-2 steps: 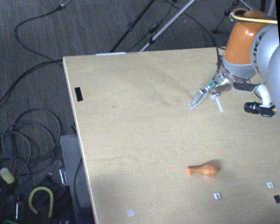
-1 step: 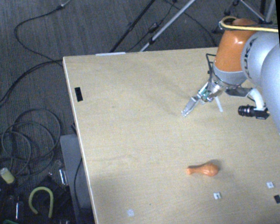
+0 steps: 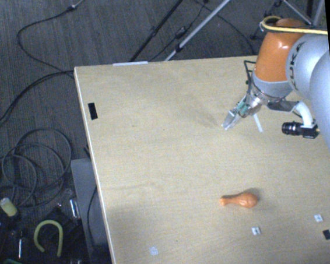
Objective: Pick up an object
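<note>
While orange pear-shaped object (image 3: 240, 199) lay alone on tan bench top (image 3: 156, 158), lower middle of view, its long axis ran near left-right: bulbous end right, thin neck pointing left. Gripper (image 3: 243, 117) hung up and slightly right of it, well apart, nothing between. Fingers (image 3: 231, 121) looked spread apart, holding nothing, tips aimed down-left. Judged: coming move called for travel toward view's bottom, then closing across narrow width, not along length.
</note>
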